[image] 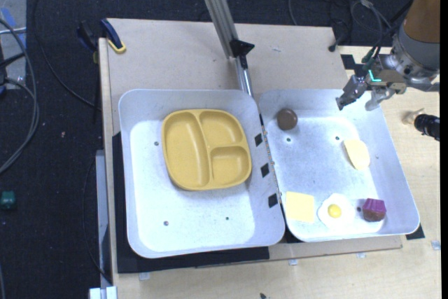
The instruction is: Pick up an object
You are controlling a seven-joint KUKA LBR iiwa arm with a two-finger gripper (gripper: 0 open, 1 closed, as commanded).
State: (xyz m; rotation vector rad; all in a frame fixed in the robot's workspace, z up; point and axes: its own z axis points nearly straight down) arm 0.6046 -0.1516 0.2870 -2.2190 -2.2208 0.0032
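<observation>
Gripper (pixel 360 97) at upper right of frame, over the right bin's (pixel 392 150) top rim, two fingers spread apart, nothing between them. Nearest object: pale yellow piece (pixel 357 153), directly below it in frame, long axis running top to bottom. Brown ball (pixel 286 119) lies farther, to the left.

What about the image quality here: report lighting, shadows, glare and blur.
Camera view: even overhead light; soft, short shadows beside the yellow divided plastic plate and the small round brown ball; no hard glare on the shallow white bins; the grey-and-orange arm's gripper looks slightly soft; the floor stays dark.
</observation>
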